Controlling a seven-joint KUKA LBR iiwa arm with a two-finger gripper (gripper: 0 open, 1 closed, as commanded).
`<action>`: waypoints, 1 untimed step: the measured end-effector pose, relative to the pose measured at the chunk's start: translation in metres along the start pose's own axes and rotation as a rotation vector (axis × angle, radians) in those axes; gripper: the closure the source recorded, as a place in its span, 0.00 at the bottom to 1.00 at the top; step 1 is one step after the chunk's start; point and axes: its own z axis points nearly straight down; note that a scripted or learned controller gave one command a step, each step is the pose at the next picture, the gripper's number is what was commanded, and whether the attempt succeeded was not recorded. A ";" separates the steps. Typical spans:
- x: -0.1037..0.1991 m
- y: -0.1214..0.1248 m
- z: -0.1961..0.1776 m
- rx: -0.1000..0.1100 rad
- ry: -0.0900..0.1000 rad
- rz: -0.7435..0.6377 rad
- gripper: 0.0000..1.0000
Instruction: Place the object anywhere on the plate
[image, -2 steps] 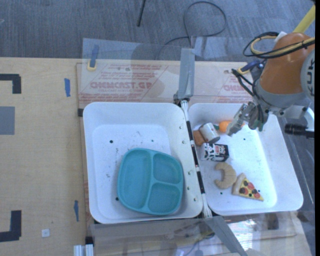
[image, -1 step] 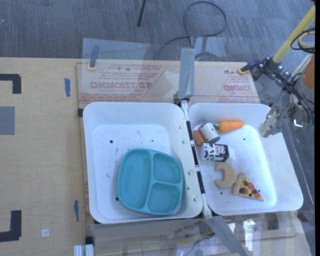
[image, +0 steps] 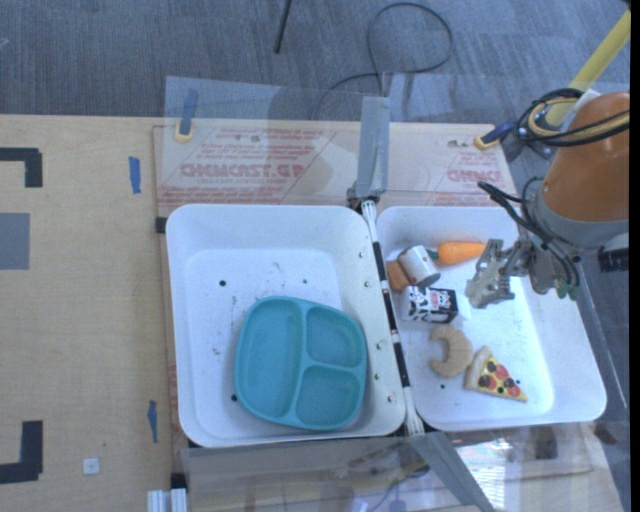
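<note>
We see the claw (image: 491, 281) low in the right bin (image: 560, 390), toward its far right part, hanging from the grey arm with its orange band (image: 590, 165) that comes in from the right. We cannot tell how the claw is set, and we see nothing gripped in it.

Just left of the claw lies a small black-and-white carton (image: 432, 303), close to it but apart. Farther back, an orange carrot (image: 461, 252) lies crosswise near the bin's far wall, just beyond the claw. Left of the carrot a small silver can (image: 419, 265) rests tilted, and an orange piece (image: 398, 276) sits against its left side, by the bin's left wall. Nearer to us than the carton, a tan croissant (image: 452, 351) curls on the bin floor, and a toy pizza slice (image: 495, 376) lies just right of it, touching or nearly so.

All these objects are in the right bin; none is on the plate. The teal plate (image: 300, 362), with three compartments, lies in the near part of the left bin (image: 200, 250), well apart from the claw, across the divider between the bins.

Both bins sit on the desk (image: 80, 300), which carries blue and black tape marks (image: 134, 174) on its left part.
</note>
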 end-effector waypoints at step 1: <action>-0.034 0.045 -0.005 0.000 -0.005 -0.077 1.00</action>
